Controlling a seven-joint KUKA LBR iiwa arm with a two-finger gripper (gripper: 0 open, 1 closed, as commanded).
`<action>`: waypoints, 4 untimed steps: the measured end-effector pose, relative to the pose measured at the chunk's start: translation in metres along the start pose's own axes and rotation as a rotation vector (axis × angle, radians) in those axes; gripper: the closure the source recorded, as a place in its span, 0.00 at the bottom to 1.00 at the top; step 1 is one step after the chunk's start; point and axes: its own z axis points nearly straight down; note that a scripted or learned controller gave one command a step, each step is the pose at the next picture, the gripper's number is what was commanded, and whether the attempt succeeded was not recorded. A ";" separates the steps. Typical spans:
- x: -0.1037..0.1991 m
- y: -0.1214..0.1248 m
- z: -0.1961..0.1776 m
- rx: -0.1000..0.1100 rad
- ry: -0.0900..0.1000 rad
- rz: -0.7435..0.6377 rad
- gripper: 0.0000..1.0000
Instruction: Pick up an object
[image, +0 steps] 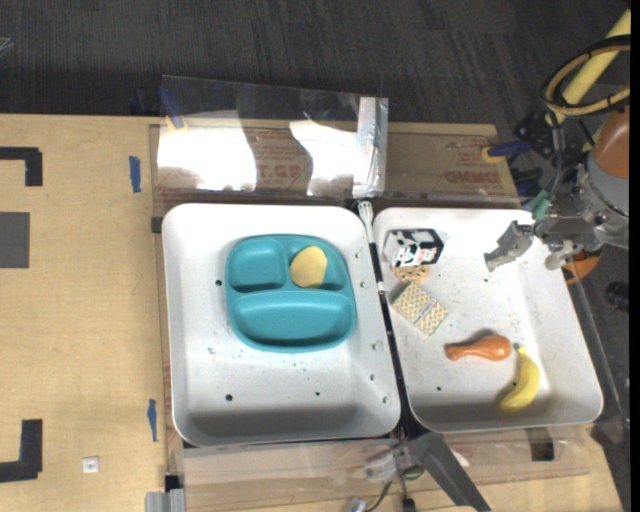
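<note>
My gripper (526, 256) hangs over the far right part of the right bin (580, 350), its two grey fingers spread apart with nothing between them. Below it and nearer the front lie an orange drumstick toy (479, 349) and a yellow banana (522, 383). To the gripper's left sit a black-and-white patterned object (412, 247) and a tan checkered cracker (420, 307). A teal divided plate (290, 312) rests in the left bin (190, 350), with a yellow rounded fruit (309, 266) in its upper right compartment.
A clear plastic sheet and cardboard (270, 160) lie behind the bins. Yellow cables (590, 70) and the arm's orange band (615, 150) stand at the upper right. The rim between the two bins (385, 330) runs down the middle.
</note>
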 end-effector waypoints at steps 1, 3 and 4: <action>0.040 -0.071 0.104 0.012 0.003 -0.101 0.00; 0.017 0.031 0.195 -0.010 -0.006 -0.641 0.00; 0.017 0.033 0.183 -0.016 -0.008 -0.640 1.00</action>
